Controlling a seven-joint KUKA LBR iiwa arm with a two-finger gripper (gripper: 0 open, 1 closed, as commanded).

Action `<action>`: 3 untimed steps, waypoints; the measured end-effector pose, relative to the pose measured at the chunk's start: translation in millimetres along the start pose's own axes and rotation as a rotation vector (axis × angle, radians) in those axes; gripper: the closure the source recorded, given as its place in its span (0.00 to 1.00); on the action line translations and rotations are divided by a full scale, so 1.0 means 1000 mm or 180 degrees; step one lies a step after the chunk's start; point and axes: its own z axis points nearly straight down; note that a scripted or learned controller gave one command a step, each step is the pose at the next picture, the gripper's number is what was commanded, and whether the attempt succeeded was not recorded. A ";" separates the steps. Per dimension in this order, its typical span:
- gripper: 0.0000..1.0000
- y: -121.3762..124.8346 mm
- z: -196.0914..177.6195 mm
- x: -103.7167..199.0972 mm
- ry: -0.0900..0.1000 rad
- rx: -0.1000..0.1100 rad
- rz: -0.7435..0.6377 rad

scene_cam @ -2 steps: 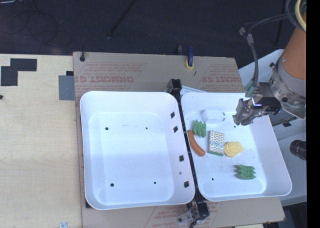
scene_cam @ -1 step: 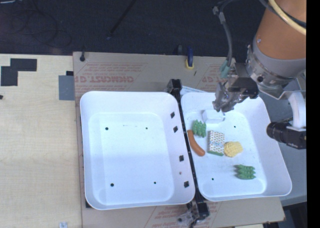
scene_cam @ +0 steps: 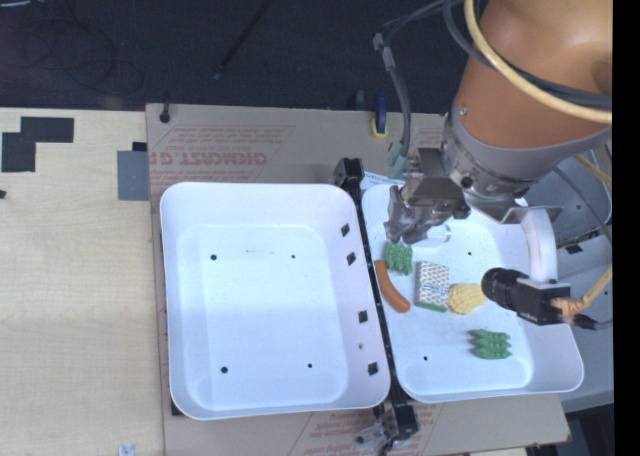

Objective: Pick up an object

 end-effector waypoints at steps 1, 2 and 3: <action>1.00 -0.014 -0.006 0.033 0.0000 -0.0009 0.0002; 1.00 -0.013 -0.030 0.086 0.0000 -0.0014 0.0000; 1.00 -0.013 -0.083 0.110 0.0004 -0.0023 0.0005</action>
